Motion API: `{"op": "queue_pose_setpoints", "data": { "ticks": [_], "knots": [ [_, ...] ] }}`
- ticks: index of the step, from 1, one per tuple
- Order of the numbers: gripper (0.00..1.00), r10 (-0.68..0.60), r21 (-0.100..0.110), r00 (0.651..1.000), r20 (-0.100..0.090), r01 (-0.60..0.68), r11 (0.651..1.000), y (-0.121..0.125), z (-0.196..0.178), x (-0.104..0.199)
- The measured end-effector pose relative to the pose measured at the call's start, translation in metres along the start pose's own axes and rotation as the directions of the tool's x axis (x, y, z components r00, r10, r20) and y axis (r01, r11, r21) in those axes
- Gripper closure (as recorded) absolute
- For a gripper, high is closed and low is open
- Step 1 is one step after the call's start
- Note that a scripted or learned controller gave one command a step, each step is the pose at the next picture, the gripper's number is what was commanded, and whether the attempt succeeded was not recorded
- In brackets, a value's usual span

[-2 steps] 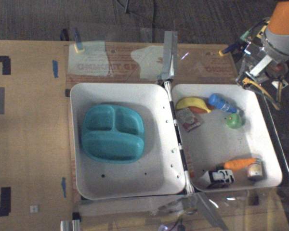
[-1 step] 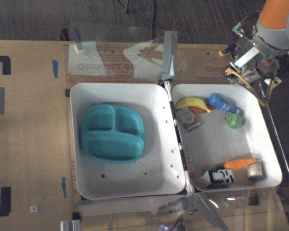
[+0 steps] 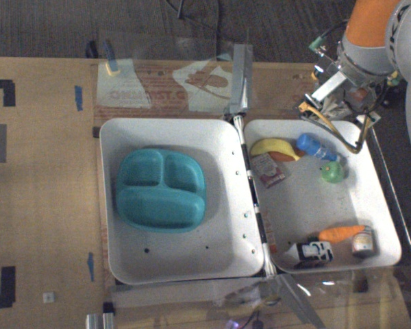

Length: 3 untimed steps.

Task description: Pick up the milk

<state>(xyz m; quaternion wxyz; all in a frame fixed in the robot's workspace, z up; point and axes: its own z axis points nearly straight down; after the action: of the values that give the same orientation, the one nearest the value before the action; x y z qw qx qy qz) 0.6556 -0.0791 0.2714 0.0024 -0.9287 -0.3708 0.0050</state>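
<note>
The gripper (image 3: 346,101) hovers over the right bin's (image 3: 387,204) far edge, its grasp impossible to tell; the milk (image 3: 314,251) lies near.

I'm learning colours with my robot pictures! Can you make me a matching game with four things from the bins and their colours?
Things:
1. divided plate
2. banana
3. carrot
4. bottle

Colours:
A. orange
B. blue
C. teal
D. yellow

Pairs: 1-C, 2-D, 3-A, 4-B
</note>
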Motion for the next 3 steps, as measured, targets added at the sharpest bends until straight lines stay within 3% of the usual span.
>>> {"op": "queue_pose_setpoints", "data": {
  "ticks": [1, 2, 3],
  "knots": [
    [1.00, 0.078, 0.000, 0.997, 0.000, -0.078, 0.997, -0.083, 0.000, 0.072],
    [1.00, -0.030, -0.001, 1.000, 0.001, 0.030, 1.000, -0.117, 0.035, 0.080],
    [1.00, -0.027, 0.003, 1.000, 0.004, 0.027, 1.000, -0.116, 0.028, 0.079]
  ]
}}
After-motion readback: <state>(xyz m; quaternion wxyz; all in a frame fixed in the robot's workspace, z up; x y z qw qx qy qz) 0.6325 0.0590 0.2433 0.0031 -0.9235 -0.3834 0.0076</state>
